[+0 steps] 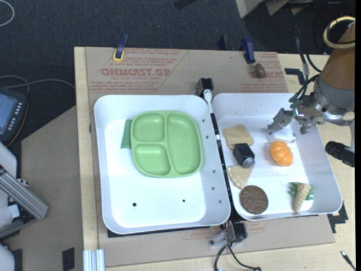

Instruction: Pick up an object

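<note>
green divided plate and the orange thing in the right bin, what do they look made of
Green divided plate: probably moulded plastic, matte to satin; one even pale green, with soft rounded compartment ridges and no hard glare.

Orange thing: likely plastic or rubber toy fruit, smooth and slightly glossy; uniform bright orange with a faint highlight on top. Too small to be sure.

Both lie in white bins that look like thin smooth plastic.

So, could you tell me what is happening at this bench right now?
A grey robot arm reaches in from the right over the right bin, its gripper hanging open just above an orange fruit and holding nothing. Also in that bin lie a black block, two tan bread-like pieces, a brown round patty and a corn cob. The left bin holds a green divided plate.
</note>
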Tool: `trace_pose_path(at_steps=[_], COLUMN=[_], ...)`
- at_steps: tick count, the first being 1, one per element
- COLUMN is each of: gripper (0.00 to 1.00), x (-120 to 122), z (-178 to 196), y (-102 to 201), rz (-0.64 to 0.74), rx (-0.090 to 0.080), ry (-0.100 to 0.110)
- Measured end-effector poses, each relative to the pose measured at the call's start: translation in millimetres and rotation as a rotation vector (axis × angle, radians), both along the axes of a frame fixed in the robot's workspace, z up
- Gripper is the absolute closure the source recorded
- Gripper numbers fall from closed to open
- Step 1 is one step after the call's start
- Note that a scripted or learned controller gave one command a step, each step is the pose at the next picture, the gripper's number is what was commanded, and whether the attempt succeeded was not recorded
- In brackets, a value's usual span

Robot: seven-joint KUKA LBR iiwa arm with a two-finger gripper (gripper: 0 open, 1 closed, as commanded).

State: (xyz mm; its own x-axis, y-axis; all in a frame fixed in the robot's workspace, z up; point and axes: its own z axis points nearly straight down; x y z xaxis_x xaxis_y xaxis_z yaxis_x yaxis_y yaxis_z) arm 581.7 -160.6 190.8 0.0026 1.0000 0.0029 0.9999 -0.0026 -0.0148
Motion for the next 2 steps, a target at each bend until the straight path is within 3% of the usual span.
trace_pose_path(at_steps=[1, 2], gripper=[0.0, 0.0], x=[3, 7], z=[8, -54], y=[0, -1], rz=[0.003, 0.003], rx=[-0.003, -0.001], ry=[-0.015, -0.007])
